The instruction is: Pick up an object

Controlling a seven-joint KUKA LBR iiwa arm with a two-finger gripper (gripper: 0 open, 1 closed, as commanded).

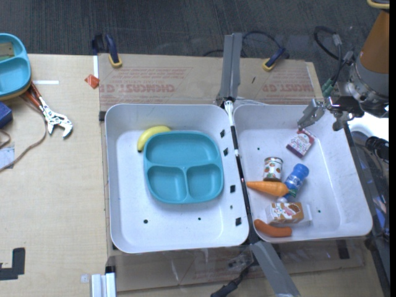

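My gripper [325,117] hangs over the back right corner of the right bin [346,184], its two fingers spread open with nothing between them. Just below and left of it lies a small purple-and-white packet [301,143]. Further forward in that bin are a small can [273,167], a blue bottle [297,177], an orange carrot [268,188], a wrapped snack [286,212] and a red sausage [273,229]. The left bin [124,215] holds a teal divided plate [184,166] and a yellow banana [152,135] tucked behind it.
A metal divider [231,73] runs between the bins. Cables [334,42] lie behind the right bin near the arm. On the bench at the left are a wrench [54,120] and a teal dish [12,64]. Two clamps [111,51] [272,59] grip the back edge.
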